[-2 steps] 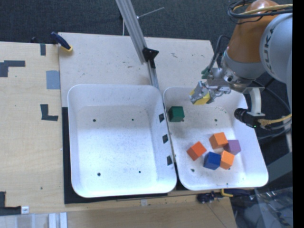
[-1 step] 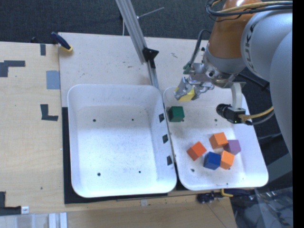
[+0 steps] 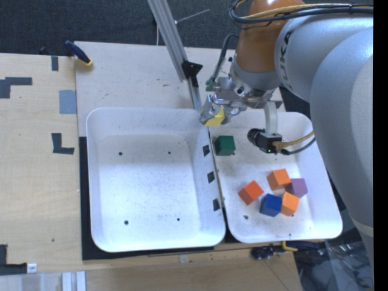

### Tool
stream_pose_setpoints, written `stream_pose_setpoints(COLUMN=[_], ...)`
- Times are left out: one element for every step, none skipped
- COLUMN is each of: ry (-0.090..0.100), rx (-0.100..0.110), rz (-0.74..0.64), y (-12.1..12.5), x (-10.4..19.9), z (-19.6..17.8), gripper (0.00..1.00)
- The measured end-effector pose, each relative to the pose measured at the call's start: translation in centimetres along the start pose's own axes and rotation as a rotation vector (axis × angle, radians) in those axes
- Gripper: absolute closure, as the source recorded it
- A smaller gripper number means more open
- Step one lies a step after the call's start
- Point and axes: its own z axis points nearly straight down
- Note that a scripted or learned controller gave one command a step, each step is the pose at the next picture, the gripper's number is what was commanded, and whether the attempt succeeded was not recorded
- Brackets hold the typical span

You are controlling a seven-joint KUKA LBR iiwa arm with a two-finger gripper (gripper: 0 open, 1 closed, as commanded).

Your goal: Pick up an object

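My gripper (image 3: 216, 112) hangs over the divide between the two bins, near their far edge. A small yellow block (image 3: 214, 118) sits between its fingers, lifted off the bin floor. Below it, in the right bin (image 3: 315, 162), lies a green cube (image 3: 225, 145). Further toward the front of that bin are two orange cubes (image 3: 250, 192) (image 3: 279, 178), a blue cube (image 3: 271, 205), a purple cube (image 3: 296, 187) and another orange block (image 3: 290, 203).
The left bin (image 3: 97, 156) lies beside the right one, speckled with dark dots. A slanted metal rail (image 3: 173, 35) runs down to the bins' far edge next to the gripper. A black cable fitting (image 3: 265, 140) hangs over the right bin.
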Motion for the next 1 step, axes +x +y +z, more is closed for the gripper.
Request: stream_pose_setpoints(ry=[0.002], rx=[-0.002], rz=[0.000], y=[2.41], x=[4.70], z=[-0.68], gripper=[1.00])
